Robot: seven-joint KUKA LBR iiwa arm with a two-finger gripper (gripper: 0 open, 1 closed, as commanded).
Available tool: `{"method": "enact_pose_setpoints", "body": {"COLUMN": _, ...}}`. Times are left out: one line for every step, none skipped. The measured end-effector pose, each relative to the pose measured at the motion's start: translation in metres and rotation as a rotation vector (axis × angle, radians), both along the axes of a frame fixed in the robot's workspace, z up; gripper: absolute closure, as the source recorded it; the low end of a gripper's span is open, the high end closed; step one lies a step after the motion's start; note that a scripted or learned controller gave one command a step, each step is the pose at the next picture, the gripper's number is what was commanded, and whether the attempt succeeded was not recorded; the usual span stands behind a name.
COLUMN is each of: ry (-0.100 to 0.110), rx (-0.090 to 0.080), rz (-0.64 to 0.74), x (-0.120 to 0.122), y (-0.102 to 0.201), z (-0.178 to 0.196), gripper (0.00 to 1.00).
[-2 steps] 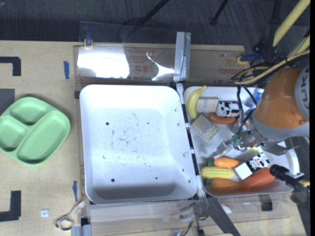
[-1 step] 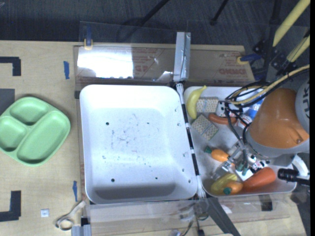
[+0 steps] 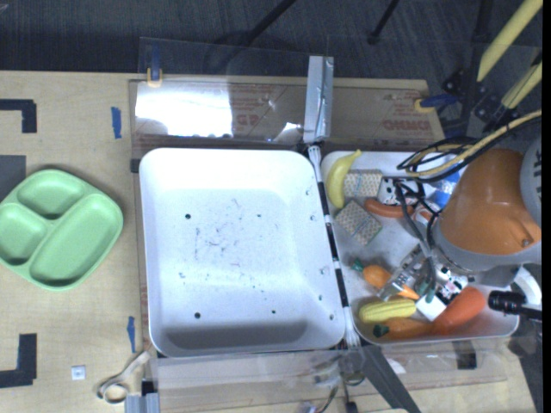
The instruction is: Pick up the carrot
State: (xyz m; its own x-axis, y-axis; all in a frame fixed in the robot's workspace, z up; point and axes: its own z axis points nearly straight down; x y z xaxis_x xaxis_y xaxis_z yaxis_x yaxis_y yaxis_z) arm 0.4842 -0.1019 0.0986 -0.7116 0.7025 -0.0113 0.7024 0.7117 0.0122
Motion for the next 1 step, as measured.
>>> {"method": "enact_pose_setpoints", "body": {"ry": 0.013, "rx": 0.0, "rz": -0.082, "x": 0.0805, "y": 0.0231, "z": 0.0866, "gripper": 1.0}}
